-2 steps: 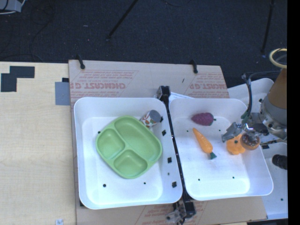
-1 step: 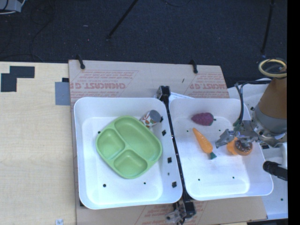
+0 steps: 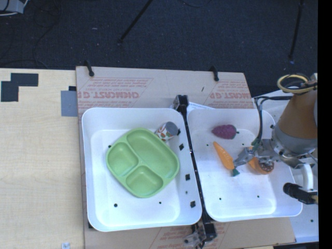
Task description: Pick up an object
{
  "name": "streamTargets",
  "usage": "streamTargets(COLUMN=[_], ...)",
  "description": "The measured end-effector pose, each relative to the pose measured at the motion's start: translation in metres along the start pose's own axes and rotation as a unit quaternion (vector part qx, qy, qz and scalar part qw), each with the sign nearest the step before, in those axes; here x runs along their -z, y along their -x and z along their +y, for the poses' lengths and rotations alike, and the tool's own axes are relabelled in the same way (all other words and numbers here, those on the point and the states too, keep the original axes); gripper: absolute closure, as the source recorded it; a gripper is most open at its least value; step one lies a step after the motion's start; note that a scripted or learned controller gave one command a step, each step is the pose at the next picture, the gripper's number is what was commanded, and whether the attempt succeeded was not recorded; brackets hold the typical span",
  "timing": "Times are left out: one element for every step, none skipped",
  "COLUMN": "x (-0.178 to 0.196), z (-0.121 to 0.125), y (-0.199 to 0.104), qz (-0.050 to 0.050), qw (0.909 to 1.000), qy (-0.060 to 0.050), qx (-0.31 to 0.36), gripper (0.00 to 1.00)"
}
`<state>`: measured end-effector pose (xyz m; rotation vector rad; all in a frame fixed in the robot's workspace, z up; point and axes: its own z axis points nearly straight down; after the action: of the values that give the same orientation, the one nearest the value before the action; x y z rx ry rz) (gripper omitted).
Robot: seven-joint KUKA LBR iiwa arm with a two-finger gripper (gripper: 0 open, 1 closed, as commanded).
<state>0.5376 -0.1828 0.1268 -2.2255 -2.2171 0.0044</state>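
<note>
We take the carrot point(image 3: 224, 156) as our landmark; it lies slantwise on the floor of the right bin point(image 3: 244, 206). Left of it, across the divider, the left bin point(image 3: 98, 201) holds a green divided plate point(image 3: 142, 162), with a small patterned cup point(image 3: 167, 131) tipped at the plate's upper right edge. The arm point(image 3: 301, 121) reaches in from the carrot's right, and its gripper point(image 3: 248, 157) sits low just beside the carrot's lower end; how wide it stands we cannot tell. An orange round object point(image 3: 259, 166) lies under the wrist, right of the carrot. A purple object point(image 3: 224, 132) rests just above the carrot.
</note>
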Motion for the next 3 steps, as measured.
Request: streamTargets(x=[0.015,0.060,0.080], z=[0.002,-0.003,-0.002], y=[0.003,0.010,0.010], qz=[-0.003,0.001,0.001], qw=[1.0000,1.0000,1.0000], qy=[0.004,0.001,0.001], qx=[-0.002,-0.001,0.001], gripper=[1.00,1.00,1.00])
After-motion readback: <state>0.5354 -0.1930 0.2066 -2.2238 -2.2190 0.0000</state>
